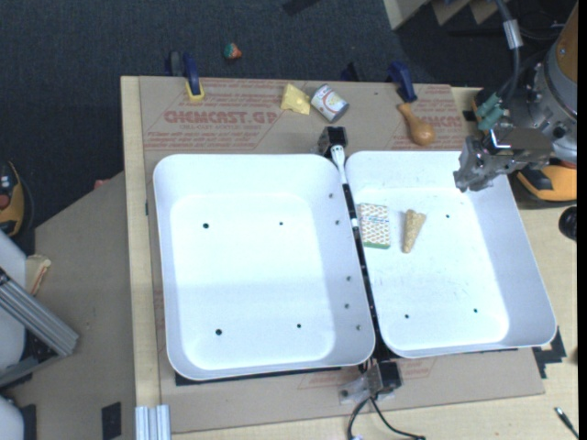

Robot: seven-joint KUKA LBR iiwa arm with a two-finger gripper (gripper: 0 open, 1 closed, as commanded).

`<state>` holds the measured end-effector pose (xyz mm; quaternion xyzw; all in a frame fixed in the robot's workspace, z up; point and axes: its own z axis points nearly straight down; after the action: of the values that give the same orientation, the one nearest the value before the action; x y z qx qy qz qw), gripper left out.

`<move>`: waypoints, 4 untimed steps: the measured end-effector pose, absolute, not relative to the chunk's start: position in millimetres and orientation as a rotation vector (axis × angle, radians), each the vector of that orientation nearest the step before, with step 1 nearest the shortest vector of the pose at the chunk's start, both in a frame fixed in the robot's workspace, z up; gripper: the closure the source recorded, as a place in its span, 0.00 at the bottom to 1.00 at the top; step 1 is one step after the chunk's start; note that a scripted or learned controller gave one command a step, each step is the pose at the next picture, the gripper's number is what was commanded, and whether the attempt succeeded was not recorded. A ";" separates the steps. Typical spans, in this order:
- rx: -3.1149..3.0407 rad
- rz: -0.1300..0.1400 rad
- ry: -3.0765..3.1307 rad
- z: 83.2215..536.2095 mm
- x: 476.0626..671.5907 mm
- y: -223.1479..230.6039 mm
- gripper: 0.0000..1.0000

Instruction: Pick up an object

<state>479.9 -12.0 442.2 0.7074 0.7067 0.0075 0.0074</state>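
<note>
The seam [353, 236] where the two white bins are meeting is serving as the landmark here. Well to its left, the left bin [174, 246] is lying on the brown board [229, 117], showing a bare white floor with four small dark dots. Above the seam and a little left, a yellow wedge [295, 100] is resting on the board, and just beside it a small white-and-grey box [329, 103] is lying tilted. Right at the top end of the seam, a small black clip [334, 139] is sitting.

Just right of the seam, in the right bin [514, 273], a flat patterned packet [374, 225] is lying upright, close to the bin's left wall. Beside it, a bit further from the seam, a tan cone-shaped piece [413, 230] is lying with its narrow end pointing down. The two are near each other but apart.

Above and right of the seam, a brown pear-shaped object [418, 125] is resting on the board. Far right of the seam, the gripper [472, 180] is hanging over the right bin's upper right corner, well apart from the packet and the cone; whether it is spread or closed cannot be told, and nothing is showing beneath it.
</note>
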 end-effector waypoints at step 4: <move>2.204 0.027 2.222 523.1 650.3 122.4 1.00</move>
<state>650.3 122.4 523.1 0.7042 0.7099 0.0085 0.0061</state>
